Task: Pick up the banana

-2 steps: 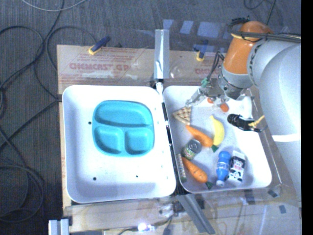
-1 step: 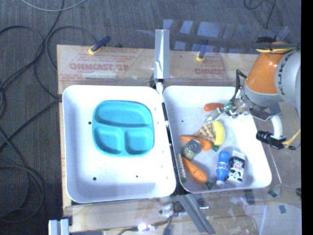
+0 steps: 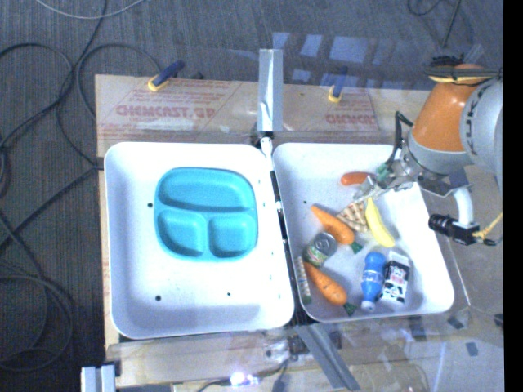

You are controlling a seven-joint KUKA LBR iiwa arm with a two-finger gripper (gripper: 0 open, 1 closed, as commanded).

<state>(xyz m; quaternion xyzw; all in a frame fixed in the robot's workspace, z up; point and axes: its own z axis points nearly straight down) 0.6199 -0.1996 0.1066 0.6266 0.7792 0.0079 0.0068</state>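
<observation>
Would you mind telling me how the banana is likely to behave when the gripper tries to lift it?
The banana looks smooth and curved, so it may slip or pivot between fingers. It lies against a waffle-patterned piece, which would probably get nudged.

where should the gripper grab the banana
Grip the banana across its narrow middle, coming straight down from above. It lies flat and runs roughly top to bottom in the right bin, with a waffle cone tight against its left, so the right side looks freer.
</observation>
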